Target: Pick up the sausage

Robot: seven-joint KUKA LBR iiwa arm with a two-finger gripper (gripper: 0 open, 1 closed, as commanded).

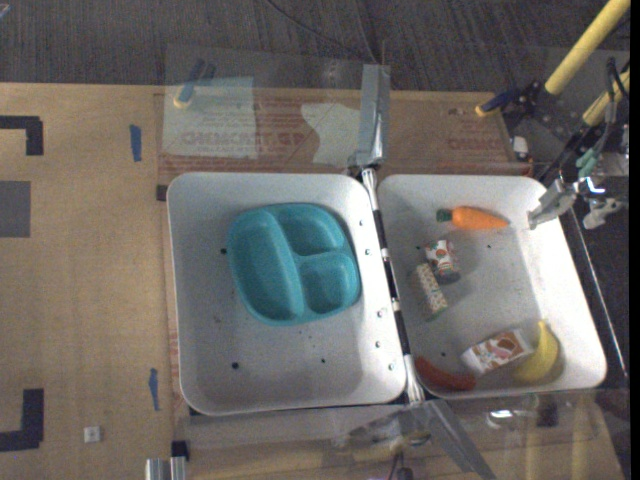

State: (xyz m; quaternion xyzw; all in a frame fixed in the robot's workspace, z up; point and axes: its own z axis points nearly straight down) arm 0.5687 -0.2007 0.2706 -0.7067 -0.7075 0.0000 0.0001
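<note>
Well apart: sausage [444, 373] bin's near-left corner, claw [548, 206] far-right rim.

arm at right edge; jaws [545, 208] unclear

Dim, soft, slightly blurred overhead light

- My arm [600, 173] is cut off by the right edge, so I see just a small part of it near the right bin's [560, 268] upper right corner.
- My gripper [548, 206] is too small and blurred to read its fingers.
- The sausage's [445, 373] right end runs under the small carton [495, 351].
- The carton covers the banana's [541, 355] lower left part.
- Print on the 2 small packets [436, 273] is too small to read.
</note>
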